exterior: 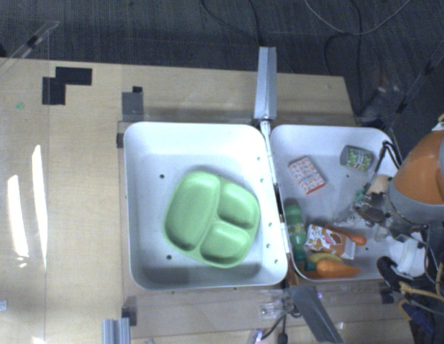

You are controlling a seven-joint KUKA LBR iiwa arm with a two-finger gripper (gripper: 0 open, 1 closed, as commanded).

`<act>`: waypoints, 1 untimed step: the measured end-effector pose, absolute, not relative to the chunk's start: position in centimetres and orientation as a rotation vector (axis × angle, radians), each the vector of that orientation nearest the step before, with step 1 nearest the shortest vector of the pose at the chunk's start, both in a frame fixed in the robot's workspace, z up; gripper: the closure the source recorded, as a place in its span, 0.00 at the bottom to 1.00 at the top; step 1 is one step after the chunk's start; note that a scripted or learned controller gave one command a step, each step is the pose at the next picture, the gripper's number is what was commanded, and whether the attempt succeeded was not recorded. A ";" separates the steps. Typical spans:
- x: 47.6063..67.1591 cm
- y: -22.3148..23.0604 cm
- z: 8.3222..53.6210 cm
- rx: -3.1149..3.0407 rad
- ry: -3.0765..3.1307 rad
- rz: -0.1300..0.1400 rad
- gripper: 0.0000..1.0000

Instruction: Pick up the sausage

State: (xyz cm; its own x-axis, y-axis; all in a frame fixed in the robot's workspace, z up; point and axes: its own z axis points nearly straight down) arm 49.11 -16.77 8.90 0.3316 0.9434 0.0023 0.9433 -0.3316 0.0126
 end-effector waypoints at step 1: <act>49.5 -16.6 10.1 2.547 1.815 0.024 1.00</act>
